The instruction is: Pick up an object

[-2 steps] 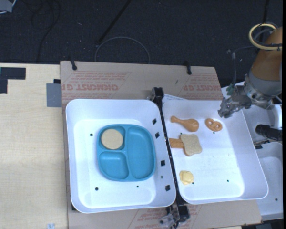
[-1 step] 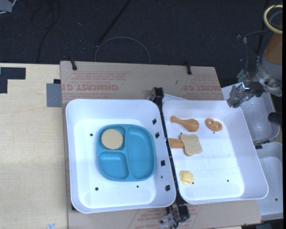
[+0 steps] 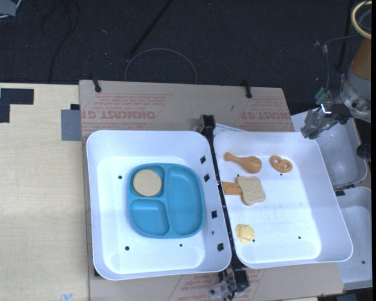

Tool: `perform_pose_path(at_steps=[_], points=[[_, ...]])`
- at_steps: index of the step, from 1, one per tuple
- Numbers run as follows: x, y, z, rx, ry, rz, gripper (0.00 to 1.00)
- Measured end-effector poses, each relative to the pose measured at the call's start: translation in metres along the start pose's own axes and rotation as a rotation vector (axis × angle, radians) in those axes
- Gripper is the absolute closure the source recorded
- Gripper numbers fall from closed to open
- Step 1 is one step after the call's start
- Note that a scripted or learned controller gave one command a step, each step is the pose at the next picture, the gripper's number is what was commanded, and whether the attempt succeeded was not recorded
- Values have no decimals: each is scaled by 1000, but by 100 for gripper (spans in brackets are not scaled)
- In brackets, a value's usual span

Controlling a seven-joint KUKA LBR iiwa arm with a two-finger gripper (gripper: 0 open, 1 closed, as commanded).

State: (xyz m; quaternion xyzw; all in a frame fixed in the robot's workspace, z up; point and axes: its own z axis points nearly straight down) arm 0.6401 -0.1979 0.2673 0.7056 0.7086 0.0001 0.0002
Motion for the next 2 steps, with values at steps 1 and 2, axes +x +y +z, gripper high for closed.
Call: perform_pose_path(at_steps=[1, 2], points=[[53, -22, -3, 4, 3, 0, 100], [101, -44, 16, 6, 3, 0, 100]])
